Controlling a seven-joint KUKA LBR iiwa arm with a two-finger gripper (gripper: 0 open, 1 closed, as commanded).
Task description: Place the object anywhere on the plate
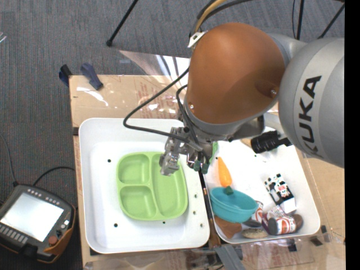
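A light green plate [151, 185] with three compartments lies in the left white bin [98, 207]. My gripper [181, 162] hangs over the plate's upper right corner, close to the divide between the two bins. Its two fingers [169, 163] stand apart, open, and I see nothing between them. Just right of the gripper a small green piece [212, 151] shows, mostly hidden under the wrist. An orange carrot-shaped object [224, 172] lies in the right bin, a short way right of the gripper.
The right bin [298, 167] holds a teal bowl [233, 204], a black-and-white toy [279, 189], a can [282, 225] and a brown item [228, 227] along its near side. The arm's large orange and grey body covers the bins' far middle.
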